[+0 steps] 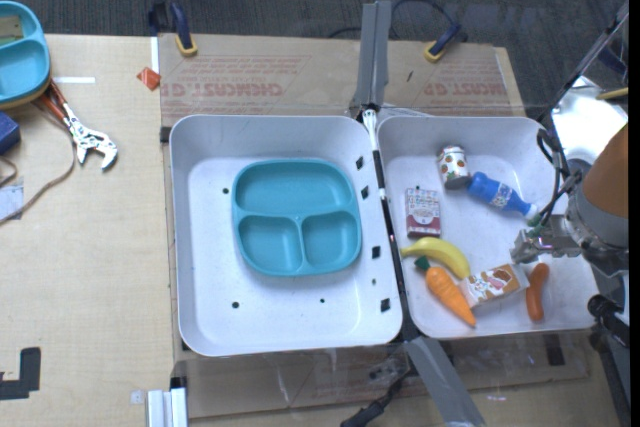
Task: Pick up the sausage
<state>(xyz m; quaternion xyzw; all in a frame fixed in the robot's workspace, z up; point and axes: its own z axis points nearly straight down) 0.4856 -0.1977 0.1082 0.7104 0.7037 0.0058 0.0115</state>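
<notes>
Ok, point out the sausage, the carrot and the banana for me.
sausage (537, 292), camera view, middle of its orange-red body
carrot (449, 295), camera view, middle of its orange root
banana (440, 252), camera view, middle of its yellow curve

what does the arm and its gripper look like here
The arm enters from the right as a rounded orange-brown section with a pale grey-white housing above it. Thin dark cables loop along its left side. The small metallic grey gripper carries tiny coloured specks, too blurred to identify.
</notes>
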